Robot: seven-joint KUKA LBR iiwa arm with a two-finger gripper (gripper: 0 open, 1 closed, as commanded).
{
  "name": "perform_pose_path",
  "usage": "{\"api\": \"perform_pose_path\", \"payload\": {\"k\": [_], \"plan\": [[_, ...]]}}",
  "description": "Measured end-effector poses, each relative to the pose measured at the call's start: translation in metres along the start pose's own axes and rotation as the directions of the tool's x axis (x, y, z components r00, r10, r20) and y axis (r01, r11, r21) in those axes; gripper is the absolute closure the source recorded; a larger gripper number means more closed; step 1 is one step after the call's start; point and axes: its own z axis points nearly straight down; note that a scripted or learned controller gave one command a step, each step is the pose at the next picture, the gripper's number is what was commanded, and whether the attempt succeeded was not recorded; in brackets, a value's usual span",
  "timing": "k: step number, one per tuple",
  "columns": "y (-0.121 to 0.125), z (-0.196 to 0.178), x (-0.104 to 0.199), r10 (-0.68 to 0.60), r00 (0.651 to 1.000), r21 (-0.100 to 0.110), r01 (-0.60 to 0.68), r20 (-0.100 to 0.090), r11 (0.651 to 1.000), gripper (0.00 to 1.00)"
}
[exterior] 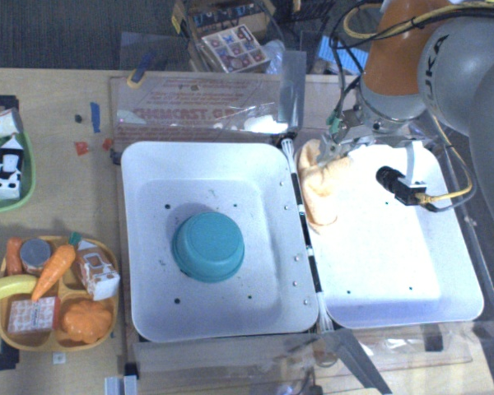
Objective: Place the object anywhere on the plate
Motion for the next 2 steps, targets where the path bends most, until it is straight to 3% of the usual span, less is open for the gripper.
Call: {"api": "perform_pose_path", "payload": {"k": [1, 2], "plan": [[0.0, -0.04, -0.001, 0.002, 1.0, -0.001, -0.002, -0.001, 1.0, 1.0], [0.006, -0.035, 0.039, -0.386, 0.922, 0.0, 0.386, -0.002, 0.922, 1.0]]}}
